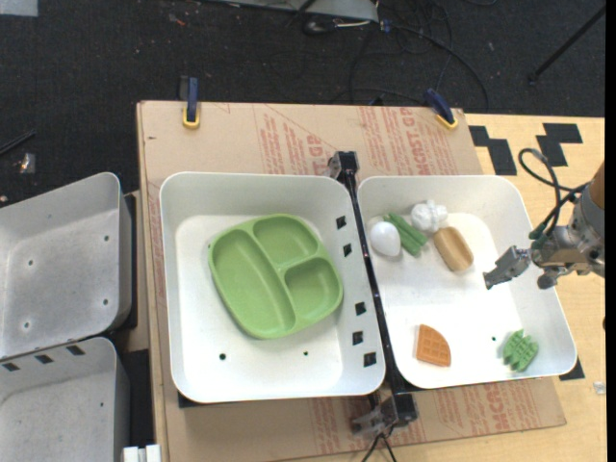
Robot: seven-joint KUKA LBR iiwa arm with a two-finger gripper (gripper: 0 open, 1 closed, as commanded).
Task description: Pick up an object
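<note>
The right bin [481, 378] holds several small toys. A white egg [385, 239], a green stalk [410, 235], a white lumpy piece [428, 215] and a tan bread roll [453, 249] cluster at its far left. An orange waffle wedge [433, 346] and a green knobbly piece [519, 350] lie near its front. My gripper [526, 274] hovers over the bin's right side, open, with nothing between its fingers. It is to the right of the bread roll and above the green knobbly piece in the view.
The left bin [183, 354] holds a green divided plate [277, 274]. A black divider [364, 277] runs between the bins. Grey trays [58, 258] sit off the bench at left. Cables trail beside the arm at right.
</note>
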